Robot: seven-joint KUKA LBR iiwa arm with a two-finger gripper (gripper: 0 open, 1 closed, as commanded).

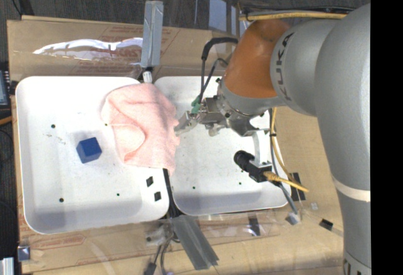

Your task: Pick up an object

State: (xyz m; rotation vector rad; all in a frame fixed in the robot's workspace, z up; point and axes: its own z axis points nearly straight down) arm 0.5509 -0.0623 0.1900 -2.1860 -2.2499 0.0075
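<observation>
Pink cloth [141, 123]: soft, terry-looking, crumpled into a rounded heap with folds, draped over the divider between the two bins, most of it in the left bin [38, 141], its right edge hanging into the right bin [208, 198]. Gripper [187, 121] sits at the cloth's right edge, metal fingers against the fabric; can't tell its opening or whether it has any cloth pinched. Blue cube [89, 149], hard-edged and matte, lies in the left bin, left of the cloth, apart from it. Bins are smooth white plastic with rounded corners.
</observation>
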